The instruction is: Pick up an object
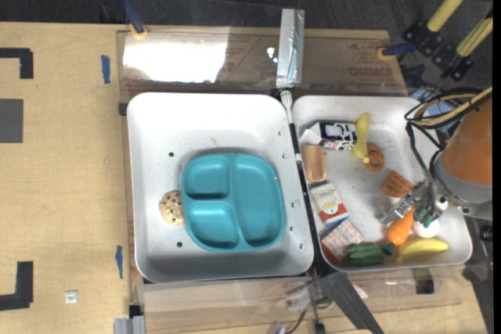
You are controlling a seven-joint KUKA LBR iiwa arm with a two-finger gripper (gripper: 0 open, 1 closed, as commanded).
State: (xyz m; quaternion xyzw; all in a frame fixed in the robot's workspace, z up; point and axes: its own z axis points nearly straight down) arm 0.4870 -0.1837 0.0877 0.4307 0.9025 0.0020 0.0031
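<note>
My gripper (415, 211) hangs low over the front right part of the right bin (356, 107), below the orange band of the arm (470, 152). Right under it lie an orange carrot (399, 231) and a small white piece (427, 229). A yellow banana (423, 248) lies just in front of them, with a green cucumber (364, 253) to its left. A brown bread piece (397, 184) sits just behind the gripper. The arm hides the bin's right wall.
Further left in the right bin are two small cartons (327, 202) (340, 235), a hot dog bun (314, 162), a black-and-white carton (337, 134) and a second banana (362, 133). The left bin (149, 168) holds a teal divided plate (232, 199) and a cookie (171, 207).
</note>
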